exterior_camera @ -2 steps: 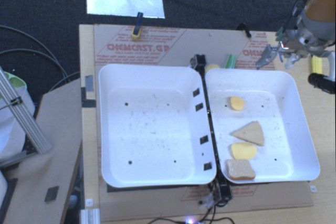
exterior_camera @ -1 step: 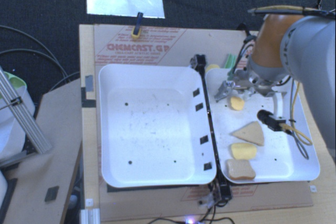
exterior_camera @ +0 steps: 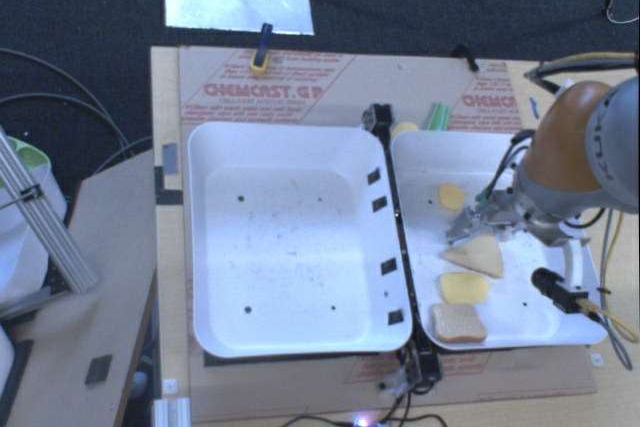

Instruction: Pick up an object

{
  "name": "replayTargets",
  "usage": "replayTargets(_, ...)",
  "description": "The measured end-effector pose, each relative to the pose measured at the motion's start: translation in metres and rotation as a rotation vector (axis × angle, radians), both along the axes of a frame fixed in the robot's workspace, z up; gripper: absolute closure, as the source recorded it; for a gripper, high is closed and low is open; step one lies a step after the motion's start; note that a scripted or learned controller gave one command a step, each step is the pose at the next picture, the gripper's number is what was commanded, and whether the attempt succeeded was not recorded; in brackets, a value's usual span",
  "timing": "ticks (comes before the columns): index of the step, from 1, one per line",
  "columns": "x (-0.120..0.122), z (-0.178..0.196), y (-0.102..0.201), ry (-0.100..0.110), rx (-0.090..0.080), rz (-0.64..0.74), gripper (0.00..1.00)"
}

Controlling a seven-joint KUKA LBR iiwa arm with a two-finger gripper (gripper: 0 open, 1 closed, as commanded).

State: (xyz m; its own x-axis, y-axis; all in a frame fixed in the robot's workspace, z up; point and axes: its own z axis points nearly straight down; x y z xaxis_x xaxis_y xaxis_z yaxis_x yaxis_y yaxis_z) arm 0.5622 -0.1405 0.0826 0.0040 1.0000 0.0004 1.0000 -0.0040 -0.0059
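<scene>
Clearly not done yet: nothing is lifted, and all four food pieces lie flat on the floor of the right bin (exterior_camera: 515,320). Those are a small yellow disc (exterior_camera: 452,196) toward the far side, a pale wedge (exterior_camera: 480,258) in the middle, a yellow oval piece (exterior_camera: 464,289) just nearer, and a bread slice (exterior_camera: 458,323) by the near rim. The left bin (exterior_camera: 290,245) has no part in this moment.

The gripper (exterior_camera: 462,227) is low in the right bin, between the disc and the wedge, and looks to be touching or just above the wedge's far edge; contact can't be confirmed. The likely target is the wedge, judging by position. Whether the tool is released or clenched can't be told, since the tip is too small and cluttered. Nothing is seen held in it.

What's left: close on a piece and raise it clear of the bin.

Pose: the arm (exterior_camera: 600,155) comes in from the right over the bin's right rim. The orange band (exterior_camera: 560,147) sits high and far of the tool, and the wrist angles down and to the left toward the bin's middle.
</scene>
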Motion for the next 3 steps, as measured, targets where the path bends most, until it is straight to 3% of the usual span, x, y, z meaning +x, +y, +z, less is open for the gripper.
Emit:
replayTargets(1, -0.038, 0.002, 0.034, -0.005, 0.001, 0.005, 0.0)
replayTargets(2, -0.074, 0.108, 0.14, -0.016, 0.004, 0.017, 0.0)
replayTargets(3, -0.074, 0.113, 0.134, -0.012, 0.0, 0.008, 1.0)
